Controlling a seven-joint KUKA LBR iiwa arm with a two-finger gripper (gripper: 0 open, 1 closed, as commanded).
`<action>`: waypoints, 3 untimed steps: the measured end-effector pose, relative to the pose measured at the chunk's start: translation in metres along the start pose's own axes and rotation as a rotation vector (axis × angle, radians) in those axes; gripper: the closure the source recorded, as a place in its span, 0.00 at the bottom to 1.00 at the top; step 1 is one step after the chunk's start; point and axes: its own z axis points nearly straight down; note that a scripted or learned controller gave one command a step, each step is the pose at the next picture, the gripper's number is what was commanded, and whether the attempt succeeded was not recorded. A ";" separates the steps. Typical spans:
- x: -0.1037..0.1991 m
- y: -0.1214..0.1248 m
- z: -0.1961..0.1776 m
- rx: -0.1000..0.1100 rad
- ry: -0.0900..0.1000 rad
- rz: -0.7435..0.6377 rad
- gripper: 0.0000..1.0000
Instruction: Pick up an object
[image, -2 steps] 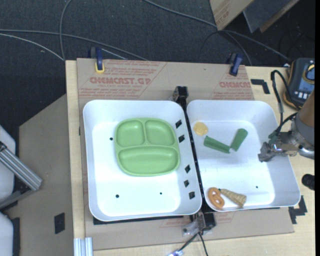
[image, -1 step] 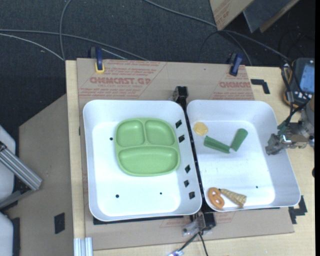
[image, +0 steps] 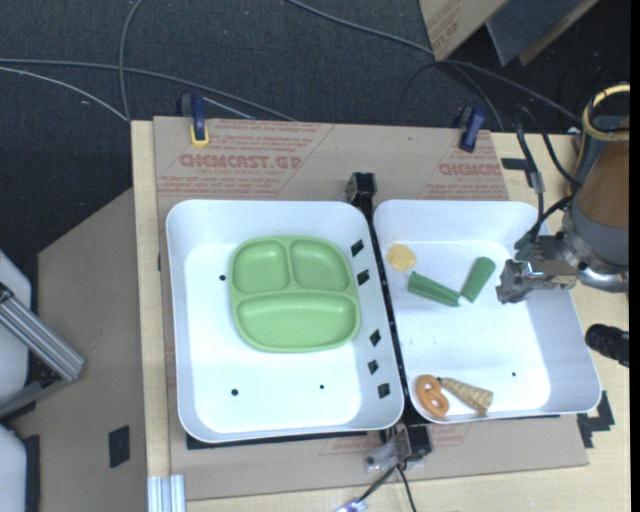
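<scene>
Gripper (image: 512, 284) hangs over the right bin (image: 560, 340), just beside a green cylinder (image: 478, 279); how it stands, I cannot tell. Another green piece (image: 433, 290) lies nearby.

Left bin (image: 200, 400) holds a green divided plate (image: 294, 294). Right bin (image: 560, 375) holds a yellow disc (image: 401, 258), two green pieces (image: 455, 284), a pretzel (image: 432, 397) and a cone (image: 468, 393) — gripper (image: 518, 280) hovers over its right side.
</scene>
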 end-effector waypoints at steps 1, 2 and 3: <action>0.050 0.003 0.012 0.006 0.003 0.000 1.00; 0.115 0.012 0.013 0.004 0.002 -0.002 1.00; 0.169 0.010 0.018 0.007 0.003 0.000 1.00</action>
